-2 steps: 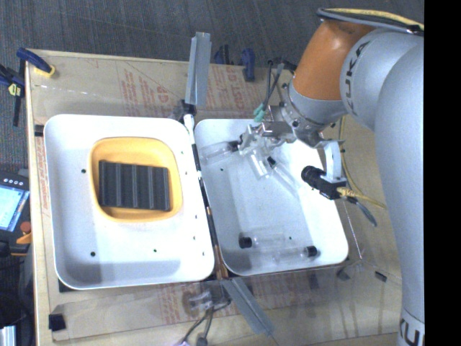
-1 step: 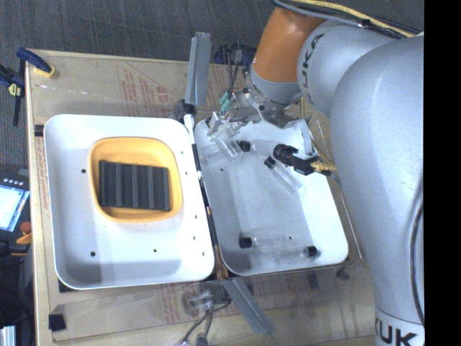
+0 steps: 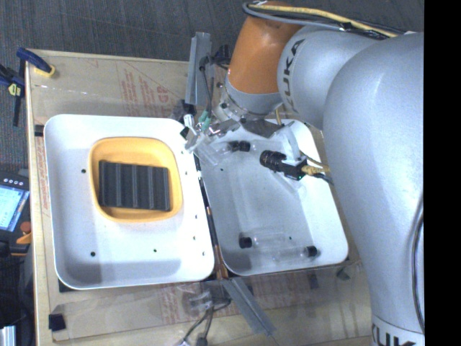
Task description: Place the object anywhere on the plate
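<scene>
Pincer point(image 3: 198, 130) at right bin's point(image 3: 331, 225) far-left corner, I cannot tell its state, yellow plate point(image 3: 104, 150) in left bin point(image 3: 65, 251), clear object point(image 3: 277, 245) near right bin's front.

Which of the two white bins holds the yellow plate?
The left bin holds the yellow plate; the right bin, under the arm, has none.

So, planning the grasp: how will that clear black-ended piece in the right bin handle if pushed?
The clear piece looks rod-like, so it may roll across the right bin on its flat floor. Its see-through body suggests hard, slick plastic, probably light.
</scene>
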`<act>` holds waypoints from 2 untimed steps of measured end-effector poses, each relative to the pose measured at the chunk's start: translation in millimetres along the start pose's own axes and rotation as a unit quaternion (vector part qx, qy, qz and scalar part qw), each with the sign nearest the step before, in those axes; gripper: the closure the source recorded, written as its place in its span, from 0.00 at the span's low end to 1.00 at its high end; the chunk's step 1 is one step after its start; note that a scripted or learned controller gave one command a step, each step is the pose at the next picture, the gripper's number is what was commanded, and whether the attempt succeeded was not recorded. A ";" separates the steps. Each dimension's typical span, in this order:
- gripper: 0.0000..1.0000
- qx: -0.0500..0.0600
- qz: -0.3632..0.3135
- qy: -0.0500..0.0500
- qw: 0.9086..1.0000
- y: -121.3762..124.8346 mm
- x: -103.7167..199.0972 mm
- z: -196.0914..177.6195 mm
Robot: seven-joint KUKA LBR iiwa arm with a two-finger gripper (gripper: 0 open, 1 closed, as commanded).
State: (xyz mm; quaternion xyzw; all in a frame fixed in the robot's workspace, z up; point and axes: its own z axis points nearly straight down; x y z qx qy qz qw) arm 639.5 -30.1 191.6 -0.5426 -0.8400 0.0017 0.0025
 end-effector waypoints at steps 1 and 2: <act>1.00 0.000 -0.134 0.000 0.991 -8.3 25.0 -0.7; 0.00 0.000 -0.134 -0.001 0.991 -8.5 24.6 -0.7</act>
